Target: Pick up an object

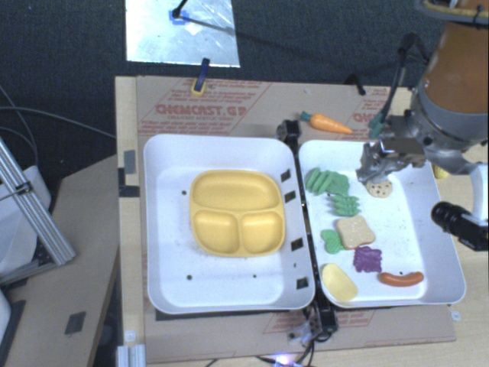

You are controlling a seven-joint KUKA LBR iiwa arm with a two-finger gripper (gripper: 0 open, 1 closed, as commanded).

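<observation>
You've got the arm (458, 67) reaching in from the right over the right bin (428, 228), with the jaws (374, 176) low at the bin's far end, right above a round cookie (379, 188) w/ dark chips. Can't tell whether the jaws are released or clenched, nor if they touch the cookie; it seems to lie on the bin floor. Also in that bin: green pea pods (327, 180), a leafy green piece (344, 204), toast slice (355, 232), purple grapes (367, 259), sausage (400, 279), a pale yellow piece (339, 282). Left bin (168, 205) holds a yellow divided plate (237, 212). A carrot (327, 123) lies on the worktop (229, 105) beyond the bins.
</observation>
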